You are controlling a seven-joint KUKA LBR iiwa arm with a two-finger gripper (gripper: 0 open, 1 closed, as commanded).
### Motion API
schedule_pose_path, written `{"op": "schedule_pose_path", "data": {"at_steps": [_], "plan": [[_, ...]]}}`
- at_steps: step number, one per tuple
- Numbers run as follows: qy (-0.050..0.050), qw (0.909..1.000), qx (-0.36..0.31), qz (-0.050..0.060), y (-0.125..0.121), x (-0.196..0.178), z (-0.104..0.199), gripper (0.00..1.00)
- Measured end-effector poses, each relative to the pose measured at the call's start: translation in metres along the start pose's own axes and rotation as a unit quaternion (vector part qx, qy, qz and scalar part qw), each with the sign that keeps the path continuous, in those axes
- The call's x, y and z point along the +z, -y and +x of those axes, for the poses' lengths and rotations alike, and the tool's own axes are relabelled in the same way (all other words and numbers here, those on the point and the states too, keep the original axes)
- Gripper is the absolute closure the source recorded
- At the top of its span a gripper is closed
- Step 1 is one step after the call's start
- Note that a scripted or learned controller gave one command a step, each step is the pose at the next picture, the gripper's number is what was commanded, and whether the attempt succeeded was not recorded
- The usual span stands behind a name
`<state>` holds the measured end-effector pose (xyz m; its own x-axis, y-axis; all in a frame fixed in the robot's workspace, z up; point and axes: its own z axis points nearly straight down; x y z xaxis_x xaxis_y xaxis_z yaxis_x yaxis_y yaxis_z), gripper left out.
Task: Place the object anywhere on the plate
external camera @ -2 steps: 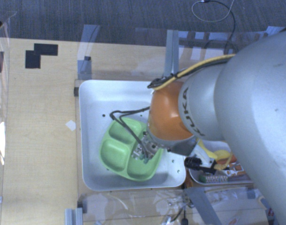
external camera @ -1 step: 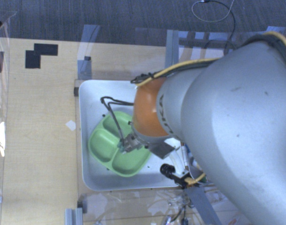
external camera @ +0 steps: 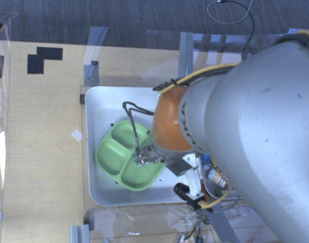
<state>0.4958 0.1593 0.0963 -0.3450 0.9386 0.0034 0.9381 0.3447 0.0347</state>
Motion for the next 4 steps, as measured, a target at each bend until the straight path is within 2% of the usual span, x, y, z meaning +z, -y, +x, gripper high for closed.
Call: {"op": "schedule_pose_path", "data": {"at_steps": [1,2,3,4], "plan": [[0.004,0.9836,0.180,0.015,-0.010,-0.045,0.048,1.00],[0.008,0.9356,0.353,0.015,0.007,-0.070,-0.002,1.00],[0.008,0.9357,0.352,0.015,0.007,-0.070,-0.001,0.00],[0.011,0.8961,0.444,0.012,-0.007,-0.002,0.021,0.00]]}}
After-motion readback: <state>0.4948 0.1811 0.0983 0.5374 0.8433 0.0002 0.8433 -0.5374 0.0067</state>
